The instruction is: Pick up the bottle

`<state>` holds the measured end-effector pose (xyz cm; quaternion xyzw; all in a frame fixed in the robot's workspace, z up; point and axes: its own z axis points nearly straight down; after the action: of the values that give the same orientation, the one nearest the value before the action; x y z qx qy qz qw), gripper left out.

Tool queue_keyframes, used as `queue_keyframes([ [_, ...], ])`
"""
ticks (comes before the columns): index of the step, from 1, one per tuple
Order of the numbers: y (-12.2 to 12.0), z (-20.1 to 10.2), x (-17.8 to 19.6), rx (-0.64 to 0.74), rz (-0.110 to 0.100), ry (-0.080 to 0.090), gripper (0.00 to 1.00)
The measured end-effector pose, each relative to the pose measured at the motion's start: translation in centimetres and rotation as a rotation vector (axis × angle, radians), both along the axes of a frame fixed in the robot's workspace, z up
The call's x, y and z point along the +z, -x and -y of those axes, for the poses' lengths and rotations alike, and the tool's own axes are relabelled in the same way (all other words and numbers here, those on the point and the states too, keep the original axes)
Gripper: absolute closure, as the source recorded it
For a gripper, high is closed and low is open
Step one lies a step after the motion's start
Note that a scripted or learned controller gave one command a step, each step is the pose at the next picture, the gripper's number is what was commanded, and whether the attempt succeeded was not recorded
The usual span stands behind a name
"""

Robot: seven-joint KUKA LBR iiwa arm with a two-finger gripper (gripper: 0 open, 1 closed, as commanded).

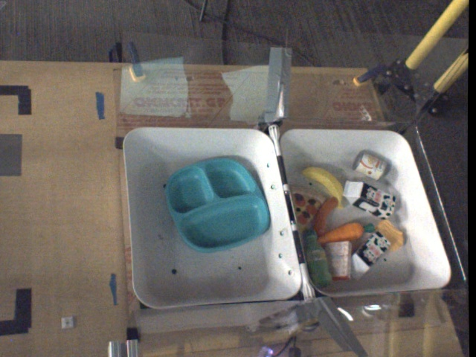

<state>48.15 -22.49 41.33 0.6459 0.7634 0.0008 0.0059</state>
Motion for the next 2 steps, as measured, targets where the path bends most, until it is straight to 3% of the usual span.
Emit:
queue_keyframes([
  [2, -0.2, 0.1, 2.2, 0.001, 0.012, 0.007, 1.0],
])
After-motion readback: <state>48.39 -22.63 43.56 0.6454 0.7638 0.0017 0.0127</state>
